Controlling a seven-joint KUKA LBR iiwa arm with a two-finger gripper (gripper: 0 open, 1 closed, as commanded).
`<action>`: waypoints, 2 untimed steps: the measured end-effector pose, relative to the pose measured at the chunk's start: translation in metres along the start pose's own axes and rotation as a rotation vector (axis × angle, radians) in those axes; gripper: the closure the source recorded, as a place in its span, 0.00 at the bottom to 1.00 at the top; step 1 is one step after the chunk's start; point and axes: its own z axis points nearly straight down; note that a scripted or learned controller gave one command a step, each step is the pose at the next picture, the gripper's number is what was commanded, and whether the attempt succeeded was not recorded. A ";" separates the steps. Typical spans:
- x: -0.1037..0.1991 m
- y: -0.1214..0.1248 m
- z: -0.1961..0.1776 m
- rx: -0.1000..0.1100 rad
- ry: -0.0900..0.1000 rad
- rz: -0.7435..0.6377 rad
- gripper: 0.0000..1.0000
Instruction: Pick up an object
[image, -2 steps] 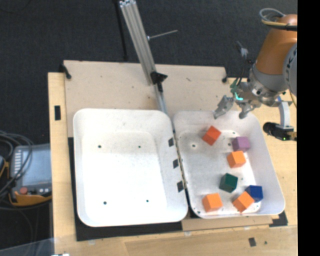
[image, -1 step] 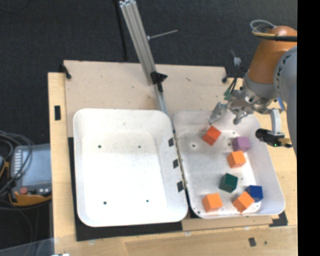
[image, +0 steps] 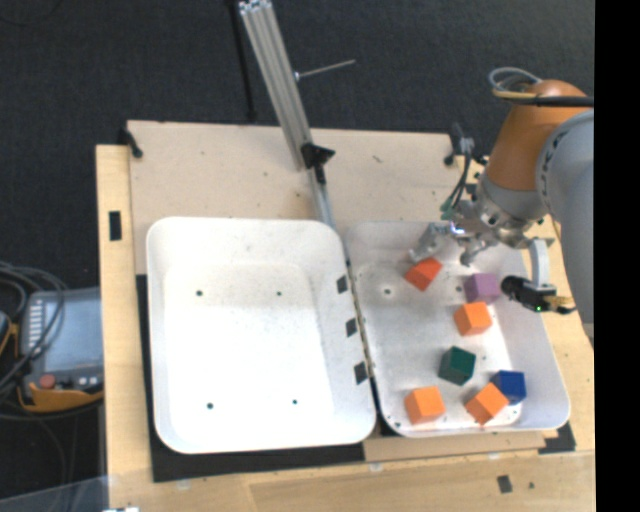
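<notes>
We hang our gripper (image: 452, 243) at the right bin's (image: 535, 340) twelve o'clock, beside the red-orange block (image: 423, 272); we cannot tell its jaw state.

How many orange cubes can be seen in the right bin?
4. One orange cube lies near the fingers at the bin's top, one mid-right beside the purple cube, and two along the bottom edge. The arm may hide more.
</notes>
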 end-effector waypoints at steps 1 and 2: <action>-0.001 0.002 0.037 -0.010 0.001 0.001 0.00; -0.002 0.003 0.024 -0.013 -0.002 -0.002 1.00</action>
